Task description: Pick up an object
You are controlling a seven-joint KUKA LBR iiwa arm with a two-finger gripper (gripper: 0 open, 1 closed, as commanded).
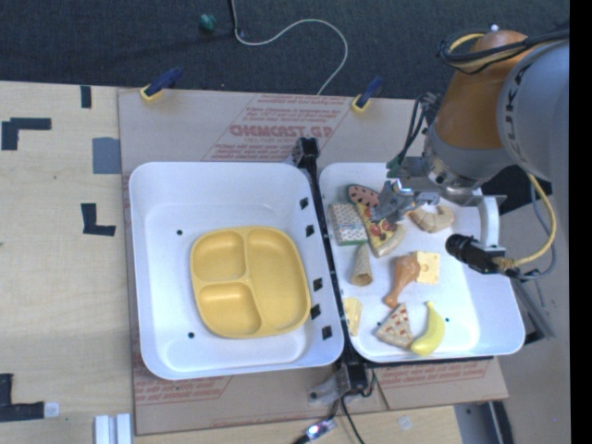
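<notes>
The right bin (490, 317) holds several toy foods. A pizza slice (378, 232) lies near its back left, next to a green-edged cracker (347, 223). My gripper (392, 202) hangs low over the pizza slice, its tip right at the slice's upper part. A tan bread piece (433, 217) sits just right of the gripper. Closer to the front lie a cone (361, 266), a drumstick (401, 279), a cheese cube (428, 266), a second pizza wedge (396, 326) and a banana (428, 331).
The left bin (157, 202) holds a yellow divided plate (250, 280). A small yellow piece (352, 314) rests against the right bin's left wall. A black cylinder (472, 252) on the arm juts over the right bin's right side. A cable runs behind the bins.
</notes>
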